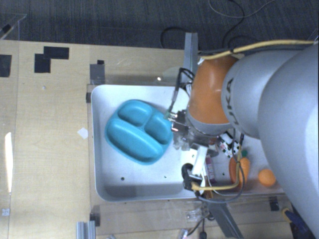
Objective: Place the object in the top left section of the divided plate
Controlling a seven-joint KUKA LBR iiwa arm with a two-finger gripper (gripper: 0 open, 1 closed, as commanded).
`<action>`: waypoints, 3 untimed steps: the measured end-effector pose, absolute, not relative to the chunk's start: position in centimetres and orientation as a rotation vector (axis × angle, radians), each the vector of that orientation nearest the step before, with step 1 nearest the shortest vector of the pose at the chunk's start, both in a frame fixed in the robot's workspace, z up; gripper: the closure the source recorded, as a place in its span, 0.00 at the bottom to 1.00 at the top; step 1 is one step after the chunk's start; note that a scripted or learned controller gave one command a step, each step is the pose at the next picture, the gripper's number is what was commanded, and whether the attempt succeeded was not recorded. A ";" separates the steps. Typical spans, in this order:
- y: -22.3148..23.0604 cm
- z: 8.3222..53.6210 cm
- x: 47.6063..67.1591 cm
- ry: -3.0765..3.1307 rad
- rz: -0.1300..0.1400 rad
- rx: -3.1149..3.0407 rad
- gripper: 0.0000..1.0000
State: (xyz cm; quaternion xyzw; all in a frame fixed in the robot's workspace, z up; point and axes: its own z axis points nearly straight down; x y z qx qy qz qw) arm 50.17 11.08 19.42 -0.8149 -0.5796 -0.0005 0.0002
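Note:
A blue divided plate (139, 131) lies in the left white bin (107, 178), tilted in the picture, with three hollow sections that hold nothing. The arm reaches in from the right and its orange band and wrist hang over the divider between the two bins, just right of the plate. The gripper (192, 148) is mostly hidden under the wrist. An orange carrot-like object (239, 169) with a green top lies in the right bin, close to the wrist. A small orange ball (266, 178) lies further right.
The big grey arm covers most of the right bin. The left bin's floor is bare white around the plate. Black marker patches (50, 59) sit on the wooden bench at the upper left. Cables run behind the bins.

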 end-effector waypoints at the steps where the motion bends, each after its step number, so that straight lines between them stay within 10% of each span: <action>1: 16.5 19.7 57.4 -1.843 -0.003 -2.545 1.00; 2: 19.3 19.2 58.6 -1.912 -0.005 -2.494 1.00; 3: 19.3 19.2 58.6 -1.912 -0.005 -2.494 0.00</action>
